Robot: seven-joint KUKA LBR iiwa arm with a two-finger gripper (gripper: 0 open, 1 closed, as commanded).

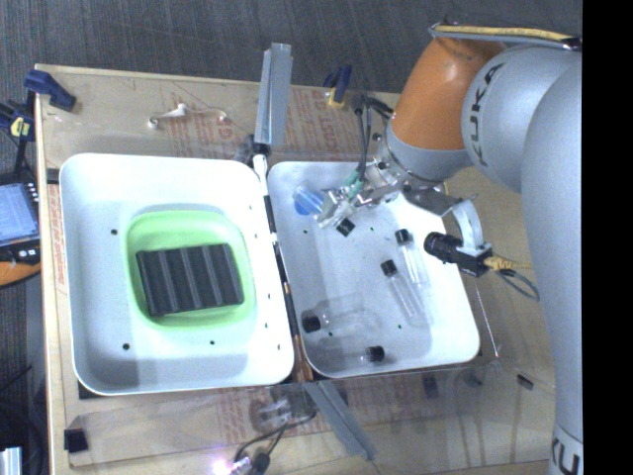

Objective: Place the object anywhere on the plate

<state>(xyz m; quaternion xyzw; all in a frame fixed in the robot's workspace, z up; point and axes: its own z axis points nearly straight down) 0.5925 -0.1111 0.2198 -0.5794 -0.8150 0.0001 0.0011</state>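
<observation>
The light green plate (148,234) lies in the left bin (84,196). A dark grey ridged slab (188,276) rests flat on the plate's middle. My gripper (339,206) hangs over the far left corner of the right bin (450,339), low above its floor. A small clear piece with a blue end (308,202) lies just left of the gripper, touching it or very close; I cannot tell which. A small black piece (345,228) sits right under the gripper's tip.
Several clear vials with black caps lie loose in the right bin: one long tube (407,287) at centre right, another (334,321) near the front wall, and a black cap (375,353) at the front. The bins' inner walls meet between plate and gripper.
</observation>
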